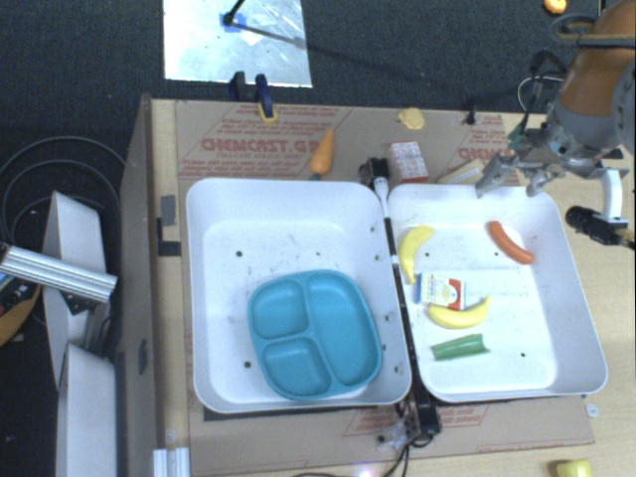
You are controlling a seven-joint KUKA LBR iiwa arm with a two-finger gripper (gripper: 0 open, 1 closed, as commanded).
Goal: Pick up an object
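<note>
The fingers [518,178] stand apart with nothing between them, two pale metal prongs splayed over the far rim of the right bin [571,296], below the grey wrist and orange band of the arm [594,87]. That shallow white plastic bin has rounded corners and holds the loose objects: an orange-red sausage [510,242] near its far right side, a curved yellow banana [411,249] by the left wall, a small printed carton [440,291] in the middle, a second banana [459,313] just below the carton, and a glossy green pepper-like piece [458,346] nearest the front. The left bin [224,256] carries a smooth blue three-compartment tray [313,334]. A carrot [322,153] lies on the cardboard-covered desk [248,137] behind the bins.
</note>
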